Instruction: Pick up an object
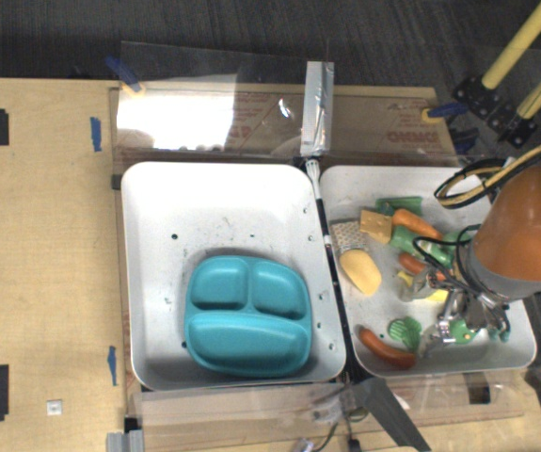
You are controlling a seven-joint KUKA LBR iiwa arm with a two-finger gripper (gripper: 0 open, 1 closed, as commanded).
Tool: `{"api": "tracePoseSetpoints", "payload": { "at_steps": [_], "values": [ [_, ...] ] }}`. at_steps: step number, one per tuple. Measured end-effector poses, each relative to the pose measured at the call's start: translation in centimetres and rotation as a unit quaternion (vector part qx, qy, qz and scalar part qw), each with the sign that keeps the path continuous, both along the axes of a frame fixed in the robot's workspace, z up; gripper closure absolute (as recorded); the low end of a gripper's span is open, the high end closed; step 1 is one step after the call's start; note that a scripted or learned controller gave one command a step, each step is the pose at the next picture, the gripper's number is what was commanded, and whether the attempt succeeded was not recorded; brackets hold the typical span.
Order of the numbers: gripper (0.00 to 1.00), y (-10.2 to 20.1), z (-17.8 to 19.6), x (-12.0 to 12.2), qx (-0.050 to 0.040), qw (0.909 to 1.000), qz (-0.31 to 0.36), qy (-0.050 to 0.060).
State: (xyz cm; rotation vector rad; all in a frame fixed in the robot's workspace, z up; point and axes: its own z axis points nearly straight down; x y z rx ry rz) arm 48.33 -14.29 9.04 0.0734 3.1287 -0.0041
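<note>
My gripper hangs low over the near right part of the right bin, under the orange band of the arm. Toy food lies in that bin: a yellow lemon-like piece, a tan cheese block, an orange carrot, a green piece and a red sausage just left of the gripper. A small yellow piece lies right by the gripper. The arm hides the bin's right side.
The left bin holds a teal divided plate at its near side. A metal divider stands behind the bins' shared wall. Yellow poles and cables run at the top right.
</note>
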Motion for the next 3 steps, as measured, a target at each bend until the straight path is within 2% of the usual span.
{"api": "tracePoseSetpoints", "payload": {
  "at_steps": [1,2,3],
  "values": [
    [0.00,0.2,-0.1,6.5,-0.0005,0.9980,0.064,0.000],
    [0.00,4.4,0.0,10.8,-0.0061,0.9852,0.171,-0.001],
    [0.00,0.9,-0.1,14.0,-0.0012,0.9795,0.201,0.000]
  ]
}}
